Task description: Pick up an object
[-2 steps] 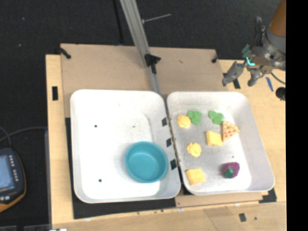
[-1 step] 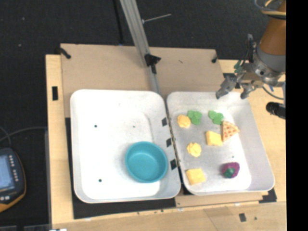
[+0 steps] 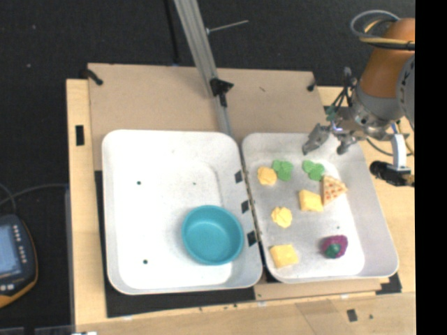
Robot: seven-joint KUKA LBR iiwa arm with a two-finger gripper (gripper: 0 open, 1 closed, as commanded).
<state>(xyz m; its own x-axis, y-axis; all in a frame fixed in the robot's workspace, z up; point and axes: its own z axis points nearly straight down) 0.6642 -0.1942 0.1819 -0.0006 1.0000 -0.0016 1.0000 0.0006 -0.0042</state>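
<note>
at the far left edge of the frame you see a handheld pendant (image 3: 12, 257) with a small screen. moving right, the left bin (image 3: 140, 159) holds a blue bowl (image 3: 212, 234) in its lower right part, near the wall it shares with its neighbour. a metal pole (image 3: 199, 47) slants down from the top centre toward the gap between the bins. the right bin (image 3: 377, 243) carries the small pieces: a yellow lump (image 3: 267, 176), a green piece (image 3: 282, 169), a pale yellow piece (image 3: 281, 216), a yellow block (image 3: 283, 255), a second green piece (image 3: 313, 169), a yellow wedge (image 3: 310, 201), a pizza slice (image 3: 333, 187) and a purple piece (image 3: 334, 246). at the upper right, your gripper (image 3: 327, 142) hangs over the bin's top edge, jaws spread apart with nothing between them.
</note>
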